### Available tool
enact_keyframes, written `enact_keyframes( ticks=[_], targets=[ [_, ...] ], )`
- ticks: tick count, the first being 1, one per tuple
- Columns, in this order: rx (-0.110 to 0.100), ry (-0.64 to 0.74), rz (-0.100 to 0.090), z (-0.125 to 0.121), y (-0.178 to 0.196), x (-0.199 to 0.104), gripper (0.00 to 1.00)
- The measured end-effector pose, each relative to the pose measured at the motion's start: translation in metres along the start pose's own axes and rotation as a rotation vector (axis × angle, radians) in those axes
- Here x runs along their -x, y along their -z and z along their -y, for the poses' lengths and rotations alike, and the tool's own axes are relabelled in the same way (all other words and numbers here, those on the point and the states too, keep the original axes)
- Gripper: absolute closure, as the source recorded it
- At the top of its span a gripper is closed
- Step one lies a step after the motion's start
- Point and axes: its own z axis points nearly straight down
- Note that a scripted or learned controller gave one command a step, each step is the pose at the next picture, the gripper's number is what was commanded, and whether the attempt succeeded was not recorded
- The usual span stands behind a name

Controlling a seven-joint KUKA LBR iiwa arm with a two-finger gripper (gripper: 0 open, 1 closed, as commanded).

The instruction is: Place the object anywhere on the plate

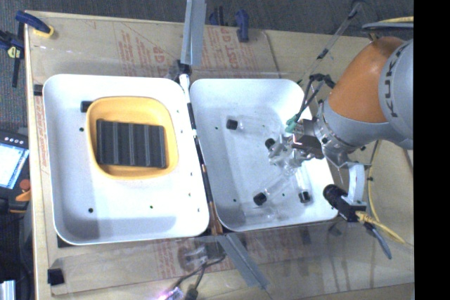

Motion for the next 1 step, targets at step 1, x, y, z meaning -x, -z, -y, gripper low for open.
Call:
enact_keyframes(
  ticks=[1],
  targets=[
    [0.003, 0.169, 0.001, -0.0103, 0.0345, -0.0761, 1.0]
  ],
)
